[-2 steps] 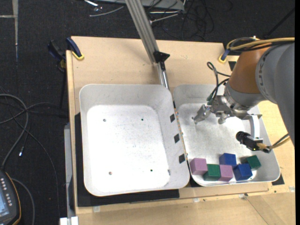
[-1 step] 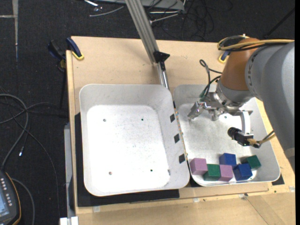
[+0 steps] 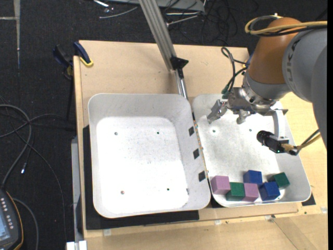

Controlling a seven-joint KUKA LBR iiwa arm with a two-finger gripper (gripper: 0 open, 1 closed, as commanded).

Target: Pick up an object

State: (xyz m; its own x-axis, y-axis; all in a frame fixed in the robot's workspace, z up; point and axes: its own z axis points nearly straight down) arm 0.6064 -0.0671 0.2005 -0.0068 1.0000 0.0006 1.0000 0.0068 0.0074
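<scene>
- Two white bins side by side: left bin (image 3: 104, 108) bare, right bin (image 3: 304, 184) holding blocks.
- Arm (image 3: 291, 51) at 2 o'clock; gripper (image 3: 227, 113) spread open, gripping nothing, above the right bin's far end.
- Blocks (image 3: 251, 186) clustered at 5 o'clock.
- Approach step, likely; next: travel toward 5 o'clock, descend, close on one block.

Small coloured blocks clustered in the right bin's near corner.
Two purple blocks (image 3: 220, 184) (image 3: 251, 191), two blue (image 3: 253, 177) (image 3: 269, 190) and two green (image 3: 237, 190) (image 3: 281, 179) lie close together, several touching.
</scene>
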